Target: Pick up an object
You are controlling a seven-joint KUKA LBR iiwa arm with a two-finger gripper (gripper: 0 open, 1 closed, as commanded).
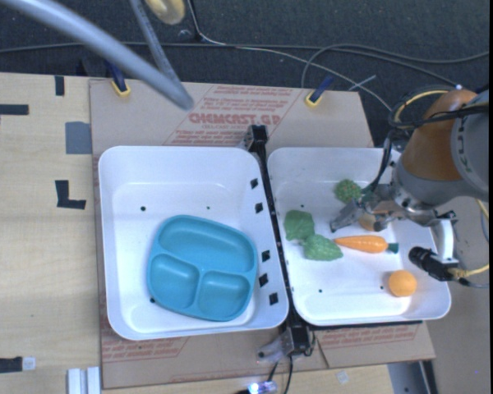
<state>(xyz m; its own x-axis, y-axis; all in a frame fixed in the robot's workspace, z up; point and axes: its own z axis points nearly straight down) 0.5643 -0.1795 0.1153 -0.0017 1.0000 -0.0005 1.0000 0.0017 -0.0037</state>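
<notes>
In the right bin (312,164) lie a carrot (361,243), an orange fruit (402,283), two green leafy pieces (299,224) (322,249) and a small green broccoli-like piece (347,191). My gripper (355,215) hangs low inside this bin, just above the carrot and below the broccoli piece. Its dark fingers point left. Nothing shows clearly between them.
The left bin (123,171) holds a blue compartment tray (201,267). A black divider runs between the two bins. Cables trail across the dark area behind the bench, and a grey pole crosses the top left corner.
</notes>
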